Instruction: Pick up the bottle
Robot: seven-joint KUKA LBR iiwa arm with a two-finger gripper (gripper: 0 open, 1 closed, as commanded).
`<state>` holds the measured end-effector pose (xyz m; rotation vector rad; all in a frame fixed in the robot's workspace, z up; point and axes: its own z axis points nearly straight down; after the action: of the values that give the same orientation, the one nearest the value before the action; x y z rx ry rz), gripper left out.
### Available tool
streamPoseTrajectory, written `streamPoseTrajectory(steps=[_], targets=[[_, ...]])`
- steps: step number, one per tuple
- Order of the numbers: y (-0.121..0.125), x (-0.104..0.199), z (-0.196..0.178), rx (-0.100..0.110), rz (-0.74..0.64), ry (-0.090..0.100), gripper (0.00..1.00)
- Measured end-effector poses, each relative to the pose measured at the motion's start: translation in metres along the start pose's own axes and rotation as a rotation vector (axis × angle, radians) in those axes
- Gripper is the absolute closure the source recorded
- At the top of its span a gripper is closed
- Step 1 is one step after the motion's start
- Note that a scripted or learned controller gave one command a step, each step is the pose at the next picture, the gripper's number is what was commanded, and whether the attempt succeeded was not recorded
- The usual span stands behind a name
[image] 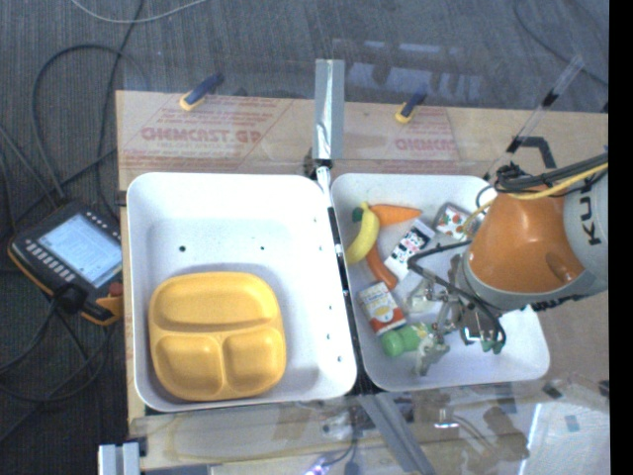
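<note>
Chunky grey KUKA arm (591, 236) with black lettering, a glossy rounded orange band (522, 245) just above the metal two-finger gripper (432, 349) (yellow and black cables trail behind the band).

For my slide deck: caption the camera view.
Gripper lowered beside the bottle in the right bin; yellow tray in the left.

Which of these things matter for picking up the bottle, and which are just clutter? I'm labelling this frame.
For the job:
bottle, lying in the right bin
gripper, low over that bin beside the bottle

Lying about:
banana
carrot
small carton
yellow tray in the left bin
</note>
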<state>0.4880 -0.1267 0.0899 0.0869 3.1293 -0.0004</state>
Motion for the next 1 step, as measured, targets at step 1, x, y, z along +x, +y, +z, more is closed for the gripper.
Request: streamPoseTrajectory(steps=[1], targets=[[0.0004, -0.0025, -0.0104, 0.001, 0.000, -0.007, 1.00]])
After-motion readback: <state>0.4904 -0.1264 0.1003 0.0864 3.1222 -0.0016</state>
